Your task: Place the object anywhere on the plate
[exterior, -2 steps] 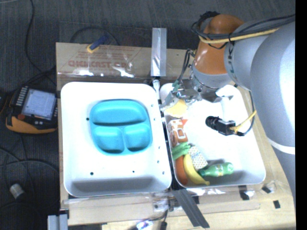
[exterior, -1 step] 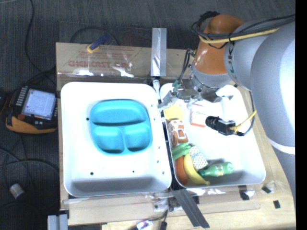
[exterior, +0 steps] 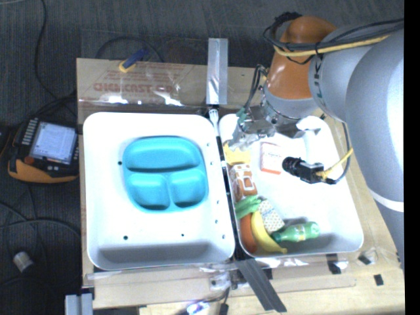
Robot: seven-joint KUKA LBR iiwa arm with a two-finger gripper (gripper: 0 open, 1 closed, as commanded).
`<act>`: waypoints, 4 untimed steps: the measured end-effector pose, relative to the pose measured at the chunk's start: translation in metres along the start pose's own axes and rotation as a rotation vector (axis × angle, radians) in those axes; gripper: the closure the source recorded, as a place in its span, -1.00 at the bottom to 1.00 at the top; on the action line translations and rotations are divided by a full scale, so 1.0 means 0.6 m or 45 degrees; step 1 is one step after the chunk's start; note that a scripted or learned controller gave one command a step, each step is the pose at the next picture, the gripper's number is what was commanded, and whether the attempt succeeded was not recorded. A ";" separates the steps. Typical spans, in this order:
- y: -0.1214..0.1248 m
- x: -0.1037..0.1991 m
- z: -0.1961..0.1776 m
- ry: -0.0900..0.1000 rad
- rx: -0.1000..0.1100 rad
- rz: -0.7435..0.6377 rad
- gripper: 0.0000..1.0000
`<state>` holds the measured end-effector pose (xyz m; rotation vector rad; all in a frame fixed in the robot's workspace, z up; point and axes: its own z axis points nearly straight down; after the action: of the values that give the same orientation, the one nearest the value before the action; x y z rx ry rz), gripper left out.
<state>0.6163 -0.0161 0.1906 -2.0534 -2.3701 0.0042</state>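
Observation:
A blue plate point(exterior: 164, 172) with three compartments lies in the left white bin point(exterior: 105, 241), with nothing on it. My gripper point(exterior: 245, 131) hangs low over the far left corner of the right bin point(exterior: 341, 228), just above a small yellow object point(exterior: 236, 155) that rests against the bin's left wall. An orange-and-white carton point(exterior: 244, 181) lies just in front of the yellow object. I see nothing clearly held by the gripper.
The right bin also holds a white card with red print point(exterior: 270, 157), a banana point(exterior: 262, 237), an orange fruit point(exterior: 247, 231), a green bottle point(exterior: 298, 230) and a green leafy piece point(exterior: 248, 207). A black cylinder point(exterior: 298, 167) on a cable juts from the arm. A handheld device point(exterior: 49, 146) lies left of the bench.

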 end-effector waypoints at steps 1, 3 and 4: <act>0.042 0.103 -0.024 -0.004 -0.003 0.159 1.00; 0.003 0.344 -0.023 -0.006 -0.004 -0.012 1.00; -0.047 0.407 0.055 -0.006 -0.001 -0.162 1.00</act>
<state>0.5536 0.2219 0.1586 -1.9008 -2.4988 0.0077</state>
